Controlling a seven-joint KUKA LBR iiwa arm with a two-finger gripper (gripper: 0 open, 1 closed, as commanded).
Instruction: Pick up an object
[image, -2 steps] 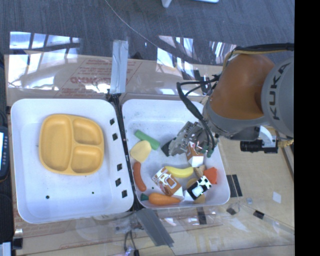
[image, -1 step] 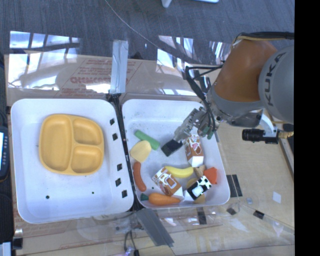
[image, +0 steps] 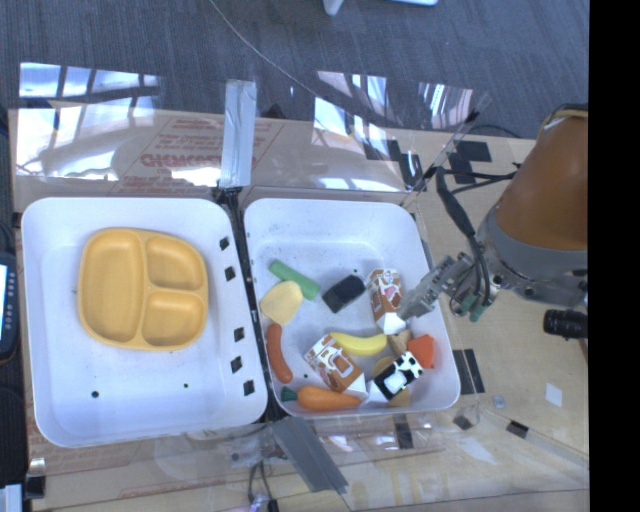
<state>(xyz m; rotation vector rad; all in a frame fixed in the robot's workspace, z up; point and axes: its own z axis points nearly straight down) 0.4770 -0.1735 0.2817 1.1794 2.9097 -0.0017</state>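
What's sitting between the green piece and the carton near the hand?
In the camera view, a small black block lies between the green piece and the carton, on the right bin's floor.

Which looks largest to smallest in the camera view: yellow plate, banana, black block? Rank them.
1. yellow plate
2. banana
3. black block

The banana is partly covered, so the last two are close.

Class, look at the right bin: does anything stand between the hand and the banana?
Yes. The hand sits up and right of the banana, and a small brown-and-white carton lies between them, close to the hand.
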